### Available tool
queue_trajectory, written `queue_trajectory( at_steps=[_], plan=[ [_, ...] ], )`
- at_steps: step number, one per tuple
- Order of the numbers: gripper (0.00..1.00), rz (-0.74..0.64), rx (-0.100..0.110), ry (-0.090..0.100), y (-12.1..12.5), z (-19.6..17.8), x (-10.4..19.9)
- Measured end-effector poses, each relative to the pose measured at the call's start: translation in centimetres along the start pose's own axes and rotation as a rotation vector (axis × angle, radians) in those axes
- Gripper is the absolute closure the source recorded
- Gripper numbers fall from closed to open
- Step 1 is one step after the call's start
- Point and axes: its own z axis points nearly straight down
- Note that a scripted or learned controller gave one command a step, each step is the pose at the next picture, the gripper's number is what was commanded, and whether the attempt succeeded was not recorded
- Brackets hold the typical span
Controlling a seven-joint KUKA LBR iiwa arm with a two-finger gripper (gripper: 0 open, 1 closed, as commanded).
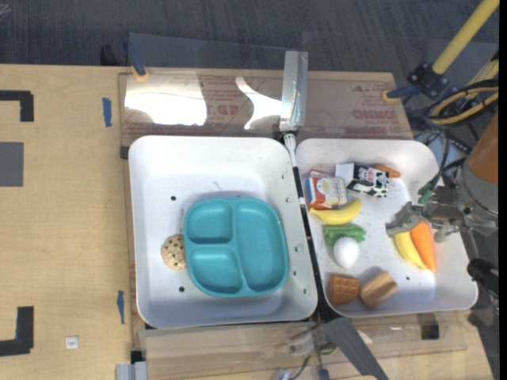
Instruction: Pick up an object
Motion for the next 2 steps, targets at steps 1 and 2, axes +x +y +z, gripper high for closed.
queue_trajectory(
  at_steps=[1,2],
  plan=[
    [0.00,-0.111,-0.017,-0.003,5.9,11.0,-5.1],
    [0.00,-0.223,-0.009,0.005,3.5,12.3,-5.7]
  ],
)
